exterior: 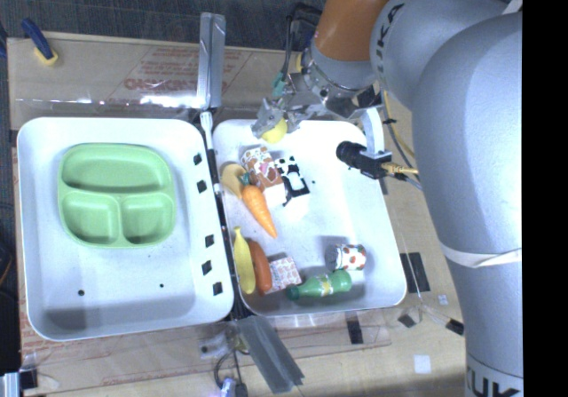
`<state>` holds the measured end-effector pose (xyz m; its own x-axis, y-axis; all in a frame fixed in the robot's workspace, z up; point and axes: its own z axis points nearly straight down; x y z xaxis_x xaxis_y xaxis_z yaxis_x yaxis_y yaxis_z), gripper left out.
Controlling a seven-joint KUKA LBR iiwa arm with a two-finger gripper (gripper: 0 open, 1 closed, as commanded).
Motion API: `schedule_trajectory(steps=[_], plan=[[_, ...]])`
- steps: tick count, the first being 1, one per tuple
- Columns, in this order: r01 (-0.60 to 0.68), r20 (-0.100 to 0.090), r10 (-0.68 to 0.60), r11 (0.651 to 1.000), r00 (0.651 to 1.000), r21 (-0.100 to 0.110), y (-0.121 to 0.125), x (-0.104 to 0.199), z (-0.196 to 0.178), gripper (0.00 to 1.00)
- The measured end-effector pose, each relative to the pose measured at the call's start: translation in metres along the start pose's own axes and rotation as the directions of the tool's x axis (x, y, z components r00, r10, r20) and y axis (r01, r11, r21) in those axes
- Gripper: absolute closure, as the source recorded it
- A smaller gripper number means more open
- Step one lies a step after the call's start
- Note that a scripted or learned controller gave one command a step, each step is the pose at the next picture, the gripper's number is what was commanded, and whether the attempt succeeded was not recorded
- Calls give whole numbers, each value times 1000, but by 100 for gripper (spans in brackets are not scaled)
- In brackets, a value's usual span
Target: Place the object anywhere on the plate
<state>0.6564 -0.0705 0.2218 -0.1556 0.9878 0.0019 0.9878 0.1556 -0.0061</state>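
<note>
We see the arm reach in from the right and bend down over the far edge of the right bin, its orange band uppermost. The tool hangs at that bin's far left corner, its fingers closed on a small yellow piece, which sits between them above the bin floor.

We count two bins on the worktop. The left bin holds one green plate with three wells. In the right bin we count one carrot, one boxed item beside it, one black-and-white patch, one banana, one sausage, one small carton, one green bottle and one can.

The yellow piece is partly hidden by the fingers, so we cannot tell its kind. The arm's bulk is cut off at the right.
</note>
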Motion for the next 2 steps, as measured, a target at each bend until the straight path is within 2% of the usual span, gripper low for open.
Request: schedule_trajectory(steps=[1, 2], plan=[[-30, 2, 30, 1000, 1000, -2, -22, 92, -36, 100], [-86, 2, 86, 996, 996, 0, -63, 154, -7, 100]])
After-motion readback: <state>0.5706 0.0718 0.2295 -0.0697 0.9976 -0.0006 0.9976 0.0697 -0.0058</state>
